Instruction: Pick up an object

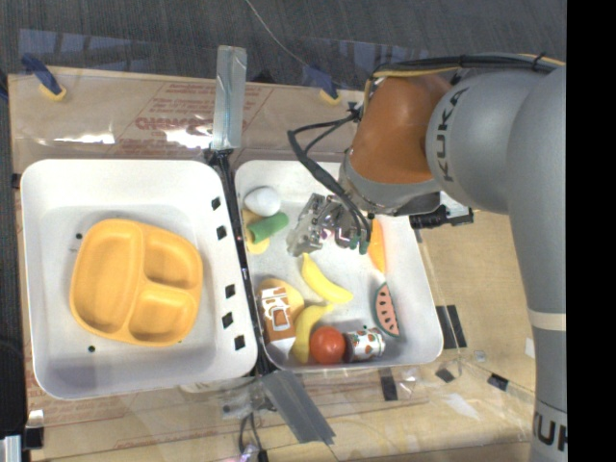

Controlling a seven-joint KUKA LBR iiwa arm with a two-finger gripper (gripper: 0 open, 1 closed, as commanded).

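The left shallow white bin (38, 258) holds a yellow plastic plate with three compartments (135, 279), lying flat near its middle. A row of black clips runs down the seam between the two bins.

The right shallow white bin (416, 287) is crowded with toy food. At its upper left sits a white egg-shaped piece (262, 200), and just below it a green cylinder (269, 226) with a yellow end, tilted. Lower down, a brown and white bread-like block (275, 314) lies against the left wall, touching a yellow banana (304, 330) that curves beside a red tomato (327, 346). A second yellow banana (321, 282) lies slanted in the middle of the bin. Right of the tomato rests a small printed can (366, 344) on its side, and above it a watermelon slice (386, 309). An orange carrot-like piece (377, 246) lies along the right wall.

The metal two-finger gripper (325, 225) hangs just above the slanted banana's upper end, near the green cylinder; whether its fingers are spread or closed cannot be told, and nothing visibly sits between them
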